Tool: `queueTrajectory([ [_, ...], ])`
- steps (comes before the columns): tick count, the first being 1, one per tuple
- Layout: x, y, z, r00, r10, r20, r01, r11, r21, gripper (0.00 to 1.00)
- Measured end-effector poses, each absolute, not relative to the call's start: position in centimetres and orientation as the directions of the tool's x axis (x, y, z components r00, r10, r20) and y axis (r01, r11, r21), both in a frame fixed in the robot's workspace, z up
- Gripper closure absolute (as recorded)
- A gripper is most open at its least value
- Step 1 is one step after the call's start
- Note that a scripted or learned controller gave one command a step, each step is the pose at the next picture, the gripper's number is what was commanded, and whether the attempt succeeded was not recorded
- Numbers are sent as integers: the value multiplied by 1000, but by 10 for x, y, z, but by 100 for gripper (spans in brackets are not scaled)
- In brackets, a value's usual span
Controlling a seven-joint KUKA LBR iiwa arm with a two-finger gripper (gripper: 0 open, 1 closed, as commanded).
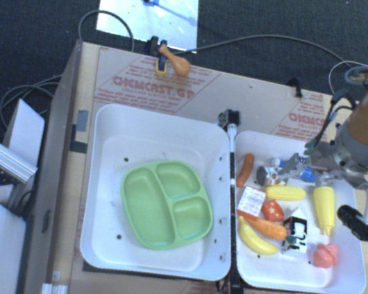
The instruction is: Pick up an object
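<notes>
Two white bins side by side on the bench. Left bin (112, 137), centre-left of frame, holds a green divided tray (167, 203), three compartments, lying flat and slightly rotated. Right bin (350, 281), centre-right, holds the clutter. Along its left wall: an orange-red sausage (245, 169), upright in frame. Just right of it a small grey can (266, 174), and below that a white card with print (252, 201). Yellow corn-like piece (286, 193) lies across the middle, a red tomato (273, 211) just under it, then a carrot (265, 227) and a banana (256, 239) nearer the lower edge. Small black-and-white item (296, 234) sits beside the carrot's right end. Yellow bottle-shaped piece (324, 207) stands further right, a pink item (325, 256) below it.

Gripper (296, 167) is in the upper part of the right bin, just right of the can and just above the corn-like piece, something blue (307, 176) beside it. Finger opening: cannot tell, too blurred. Arm body fills the upper right of frame.
</notes>
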State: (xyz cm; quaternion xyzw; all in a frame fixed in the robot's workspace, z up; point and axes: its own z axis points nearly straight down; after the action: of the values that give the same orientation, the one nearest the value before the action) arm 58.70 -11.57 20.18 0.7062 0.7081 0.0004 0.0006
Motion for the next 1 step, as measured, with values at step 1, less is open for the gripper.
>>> queueTrajectory([
  [1, 570, -128, 84, -1, 1000, -1, 1000, 1, 2, 0],
])
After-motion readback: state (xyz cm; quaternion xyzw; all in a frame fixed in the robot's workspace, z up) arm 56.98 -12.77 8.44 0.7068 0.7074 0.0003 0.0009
